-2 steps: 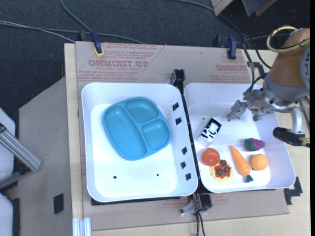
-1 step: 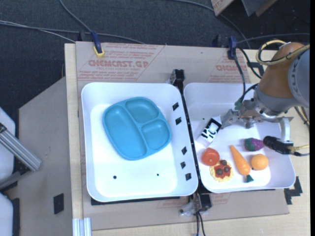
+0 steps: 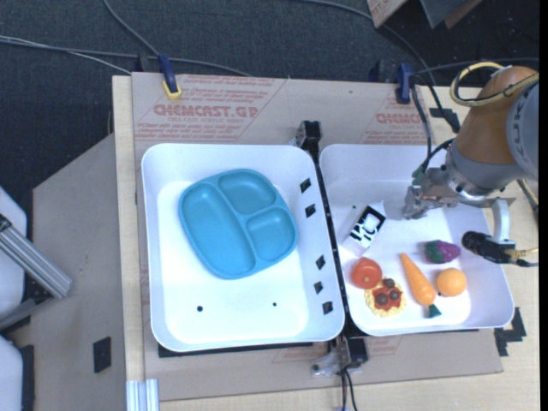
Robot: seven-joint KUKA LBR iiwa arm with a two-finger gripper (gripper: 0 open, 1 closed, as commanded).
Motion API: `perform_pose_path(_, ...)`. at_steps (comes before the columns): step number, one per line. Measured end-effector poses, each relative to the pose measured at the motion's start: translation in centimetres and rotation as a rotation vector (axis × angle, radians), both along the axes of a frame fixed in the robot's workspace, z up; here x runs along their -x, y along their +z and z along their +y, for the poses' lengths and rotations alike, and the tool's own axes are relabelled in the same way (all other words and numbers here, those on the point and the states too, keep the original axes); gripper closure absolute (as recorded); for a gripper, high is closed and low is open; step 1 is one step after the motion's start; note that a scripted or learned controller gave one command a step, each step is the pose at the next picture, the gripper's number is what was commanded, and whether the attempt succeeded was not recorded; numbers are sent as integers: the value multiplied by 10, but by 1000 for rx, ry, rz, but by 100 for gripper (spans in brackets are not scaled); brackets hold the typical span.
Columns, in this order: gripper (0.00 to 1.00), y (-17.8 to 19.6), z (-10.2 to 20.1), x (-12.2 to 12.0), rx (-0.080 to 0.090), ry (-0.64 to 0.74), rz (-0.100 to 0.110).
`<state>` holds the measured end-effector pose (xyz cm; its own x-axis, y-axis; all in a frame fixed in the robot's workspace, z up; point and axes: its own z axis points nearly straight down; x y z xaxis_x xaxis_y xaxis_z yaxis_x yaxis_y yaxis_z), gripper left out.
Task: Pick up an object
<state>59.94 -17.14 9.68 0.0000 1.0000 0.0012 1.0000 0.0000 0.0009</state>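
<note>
Small black-and-white box lies in the right white bin, left of the gripper, whose opening I cannot tell; plastic foods cluster nearer.

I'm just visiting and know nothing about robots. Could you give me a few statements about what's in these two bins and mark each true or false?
1. The blue divided plate lies in the left bin. True.
2. The carrot lies on the blue plate. False: it lies in the right bin, beside the orange.
3. The gripper is above the right bin. True.
4. The tomato is held by the gripper. False: it lies on the bin floor, apart from the gripper.
5. A black and white card lies in the right bin. True.
</note>
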Motion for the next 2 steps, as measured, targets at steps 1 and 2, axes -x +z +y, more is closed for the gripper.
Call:
perform_pose_path(1,100,46,-4,4,3,-1,-4)
perform_pose_path(2,100,111,-9,2,4,1,-8)
